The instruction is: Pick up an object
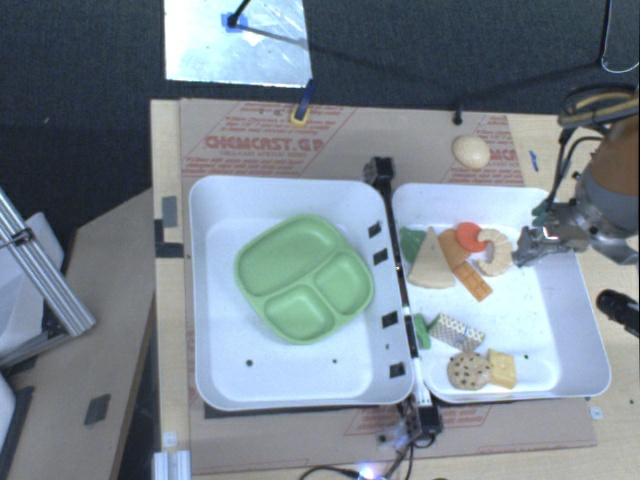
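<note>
The right bin (570,308) holds toy food: a tan wedge (430,263), a green piece (411,240), a red round piece (467,235), an orange stick (466,269) and a pale ring (494,252) in its upper part. A speckled block (456,332), a cookie (466,370) and a yellow cube (501,368) lie near its front edge. My gripper (530,246) hangs over the right bin just to the right of the pale ring. Nothing shows between its fingers.
The left bin (215,298) holds a green divided plate (303,277). A beige egg-shaped object (471,151) rests on the cardboard behind the right bin. A black divider (395,278) runs between the bins. A shiny sheet (238,28) lies at the back.
</note>
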Tool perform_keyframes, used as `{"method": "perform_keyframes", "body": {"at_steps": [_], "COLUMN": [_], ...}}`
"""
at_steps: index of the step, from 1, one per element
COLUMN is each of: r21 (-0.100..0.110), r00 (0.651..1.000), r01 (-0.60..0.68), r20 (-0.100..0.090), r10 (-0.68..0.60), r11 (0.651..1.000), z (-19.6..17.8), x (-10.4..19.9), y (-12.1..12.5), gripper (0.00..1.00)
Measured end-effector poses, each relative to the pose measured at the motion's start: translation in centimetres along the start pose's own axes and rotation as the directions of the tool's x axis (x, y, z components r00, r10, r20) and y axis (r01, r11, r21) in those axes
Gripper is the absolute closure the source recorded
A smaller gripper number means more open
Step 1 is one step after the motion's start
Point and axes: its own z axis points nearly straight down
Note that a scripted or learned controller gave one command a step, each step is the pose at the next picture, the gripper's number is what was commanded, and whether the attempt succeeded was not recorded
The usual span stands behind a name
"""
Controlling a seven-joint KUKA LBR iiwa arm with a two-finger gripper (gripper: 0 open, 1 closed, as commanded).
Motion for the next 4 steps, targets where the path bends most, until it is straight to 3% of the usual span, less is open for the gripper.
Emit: {"method": "perform_keyframes", "body": {"at_steps": [2,3,4], "r21": [0.002,0.002,0.002], "r00": [1.000,1.000,1.000], "r01": [0.006,0.004,-0.004], "r20": [-0.003,-0.002,0.000], "r10": [-0.006,-0.004,0.004], "r11": [1.000,1.000,1.000], "z": [-0.5,-0.3,1.1], "x": [11.5,15.4,14.5], "y": [-0.4,-0.8,-0.1], "gripper": [1.00,1.00,1.00]}}
